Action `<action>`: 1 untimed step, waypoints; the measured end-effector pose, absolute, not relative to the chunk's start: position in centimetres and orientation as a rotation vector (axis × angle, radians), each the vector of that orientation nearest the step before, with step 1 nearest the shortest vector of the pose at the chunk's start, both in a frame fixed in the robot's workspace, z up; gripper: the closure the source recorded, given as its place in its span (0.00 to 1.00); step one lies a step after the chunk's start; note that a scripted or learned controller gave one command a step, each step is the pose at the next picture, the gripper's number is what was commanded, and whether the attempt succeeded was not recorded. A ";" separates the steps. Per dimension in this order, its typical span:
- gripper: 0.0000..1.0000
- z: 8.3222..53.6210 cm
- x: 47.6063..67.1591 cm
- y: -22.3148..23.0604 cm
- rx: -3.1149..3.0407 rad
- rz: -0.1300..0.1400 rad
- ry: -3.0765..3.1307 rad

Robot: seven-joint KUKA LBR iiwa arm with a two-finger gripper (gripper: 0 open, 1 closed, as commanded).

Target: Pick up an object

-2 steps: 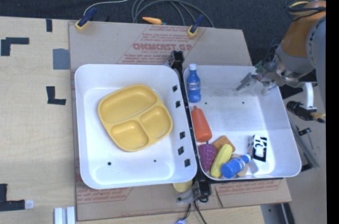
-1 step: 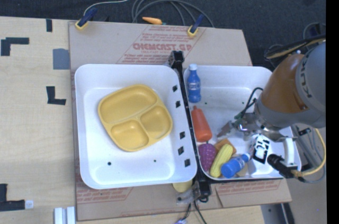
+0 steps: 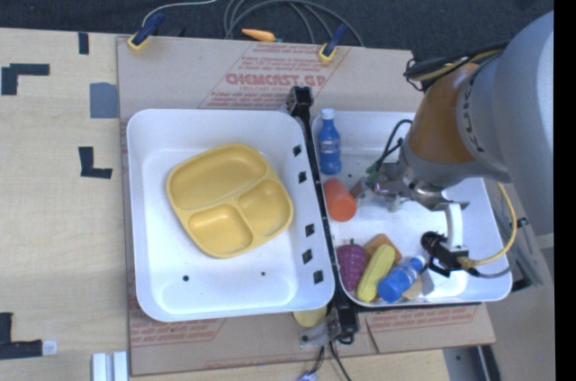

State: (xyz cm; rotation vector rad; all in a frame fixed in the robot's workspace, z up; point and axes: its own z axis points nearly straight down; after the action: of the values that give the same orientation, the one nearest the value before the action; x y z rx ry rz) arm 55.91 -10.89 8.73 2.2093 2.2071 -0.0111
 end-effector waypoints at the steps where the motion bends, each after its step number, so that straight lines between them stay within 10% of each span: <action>1: 0.00 9.6 61.6 -9.8 2.215 0.000 2.214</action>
State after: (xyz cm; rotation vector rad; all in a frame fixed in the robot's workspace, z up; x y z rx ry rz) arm 61.64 -9.80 9.59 2.2147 2.2142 -0.0004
